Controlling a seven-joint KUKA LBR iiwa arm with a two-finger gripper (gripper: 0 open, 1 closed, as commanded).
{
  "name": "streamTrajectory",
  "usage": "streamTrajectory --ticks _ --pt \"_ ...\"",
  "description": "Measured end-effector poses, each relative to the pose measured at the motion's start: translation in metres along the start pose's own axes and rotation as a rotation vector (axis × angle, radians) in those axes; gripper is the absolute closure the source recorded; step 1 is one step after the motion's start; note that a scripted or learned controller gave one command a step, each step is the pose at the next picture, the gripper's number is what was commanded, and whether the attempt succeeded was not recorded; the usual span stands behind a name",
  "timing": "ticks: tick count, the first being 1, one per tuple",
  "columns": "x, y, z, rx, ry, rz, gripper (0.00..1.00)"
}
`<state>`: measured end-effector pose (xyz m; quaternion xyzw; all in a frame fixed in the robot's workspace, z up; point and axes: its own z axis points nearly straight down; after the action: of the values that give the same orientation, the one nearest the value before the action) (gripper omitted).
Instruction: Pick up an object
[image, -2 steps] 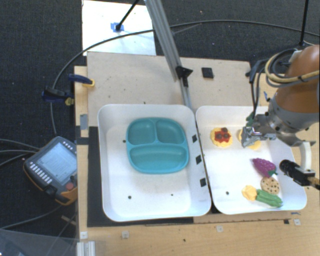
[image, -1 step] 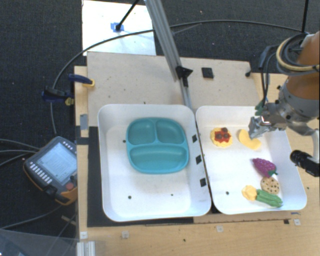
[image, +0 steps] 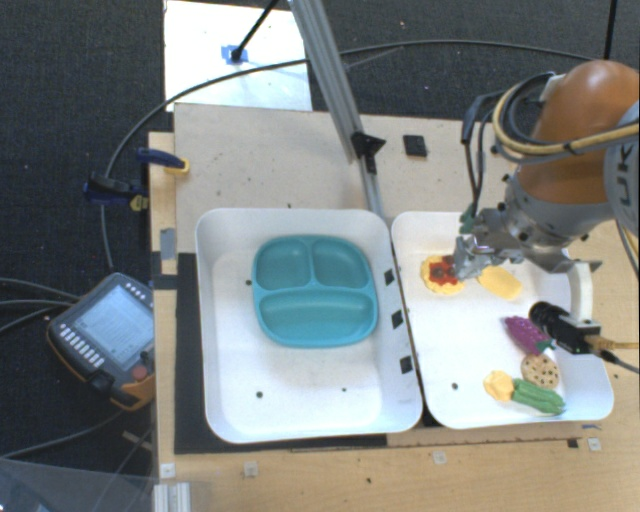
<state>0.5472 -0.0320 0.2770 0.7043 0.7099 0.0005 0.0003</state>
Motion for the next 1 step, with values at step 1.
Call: streamTrajectory --ticks 1 --pt "0.0435 -0.0109 0.0163 0.0 0.001 0.0 1.0"
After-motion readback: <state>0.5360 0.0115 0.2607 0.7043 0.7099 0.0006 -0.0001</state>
